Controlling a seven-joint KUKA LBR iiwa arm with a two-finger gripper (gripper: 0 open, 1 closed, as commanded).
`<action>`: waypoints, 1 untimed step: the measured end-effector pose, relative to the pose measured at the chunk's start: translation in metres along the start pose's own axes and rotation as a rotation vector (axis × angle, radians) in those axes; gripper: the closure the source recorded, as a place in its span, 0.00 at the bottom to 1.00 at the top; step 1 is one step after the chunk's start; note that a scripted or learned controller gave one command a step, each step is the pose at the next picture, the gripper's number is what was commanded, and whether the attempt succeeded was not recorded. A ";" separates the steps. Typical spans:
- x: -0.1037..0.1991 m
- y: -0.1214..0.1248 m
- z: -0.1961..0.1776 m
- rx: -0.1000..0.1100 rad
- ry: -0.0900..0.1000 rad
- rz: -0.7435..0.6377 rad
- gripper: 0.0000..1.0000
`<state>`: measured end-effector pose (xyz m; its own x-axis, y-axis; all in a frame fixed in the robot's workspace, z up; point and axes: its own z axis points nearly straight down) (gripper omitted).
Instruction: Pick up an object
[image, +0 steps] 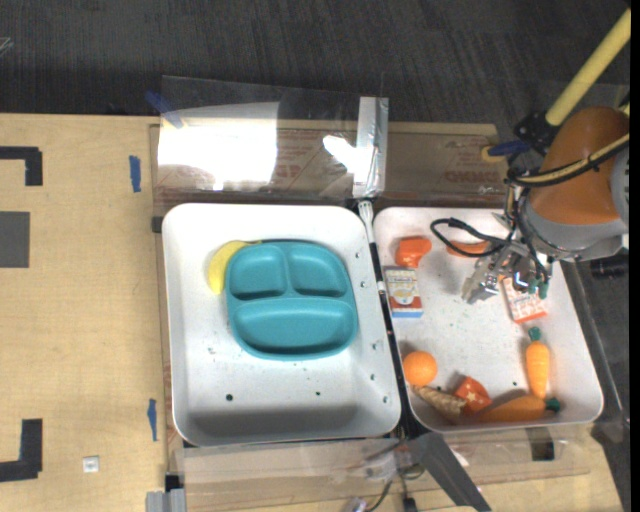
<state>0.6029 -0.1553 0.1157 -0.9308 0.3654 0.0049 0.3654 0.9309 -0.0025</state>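
Hovering over the right bin (585, 350), the gripper (490, 280) hangs above bare floor; whether it is open I cannot tell. A small carton (403, 292) lies to its left, a red-and-white packet (527, 300) just right; their print is unreadable.

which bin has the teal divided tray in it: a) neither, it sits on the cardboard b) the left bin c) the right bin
b: the teal divided tray lies inside the left bin, partly covering a yellow object; the right bin holds the small food items.
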 end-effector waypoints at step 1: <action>-0.009 0.097 -0.075 -0.009 -0.020 -0.076 1.00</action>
<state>0.6466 -0.0685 0.1909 -0.9558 0.2936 -0.0148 0.2935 0.9559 0.0063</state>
